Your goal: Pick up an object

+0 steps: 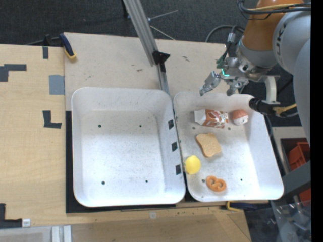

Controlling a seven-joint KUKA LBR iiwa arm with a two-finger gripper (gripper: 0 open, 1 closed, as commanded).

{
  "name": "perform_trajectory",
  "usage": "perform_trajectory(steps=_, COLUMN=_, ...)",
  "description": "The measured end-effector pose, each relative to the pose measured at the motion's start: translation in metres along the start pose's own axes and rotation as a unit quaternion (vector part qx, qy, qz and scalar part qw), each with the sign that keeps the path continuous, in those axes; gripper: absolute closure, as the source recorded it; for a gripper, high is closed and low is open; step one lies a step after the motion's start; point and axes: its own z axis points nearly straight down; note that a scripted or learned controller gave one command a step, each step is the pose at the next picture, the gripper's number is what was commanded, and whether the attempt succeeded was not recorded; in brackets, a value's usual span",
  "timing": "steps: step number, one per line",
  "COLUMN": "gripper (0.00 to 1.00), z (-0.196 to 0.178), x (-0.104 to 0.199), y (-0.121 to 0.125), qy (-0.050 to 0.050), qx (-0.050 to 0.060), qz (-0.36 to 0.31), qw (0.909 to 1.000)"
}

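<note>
My gripper (220, 86) hangs open above the far edge of the right bin (262, 155), with nothing between its fingers. Just below it in that bin lie a red and white carton (212, 118) and a small reddish ball-like item (239, 117). A slice of bread (208, 145) rests in the bin's middle. A yellow lemon-like piece (192, 164) sits against the left wall, and an orange pretzel (216, 184) lies near the front.
The left bin (121, 145) stands beside the right one, sharing a narrow divide. A slanted metal post (144, 29) rises behind the bins. A blue and yellow clamp (67, 46) sits at the bench's far left.
</note>
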Motion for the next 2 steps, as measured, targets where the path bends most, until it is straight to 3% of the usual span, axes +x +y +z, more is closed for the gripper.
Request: perform_trajectory(steps=2, gripper=0.0, z=0.121, x=-0.003, y=0.003, qy=0.0, qx=0.003, qz=0.001, qw=1.0)
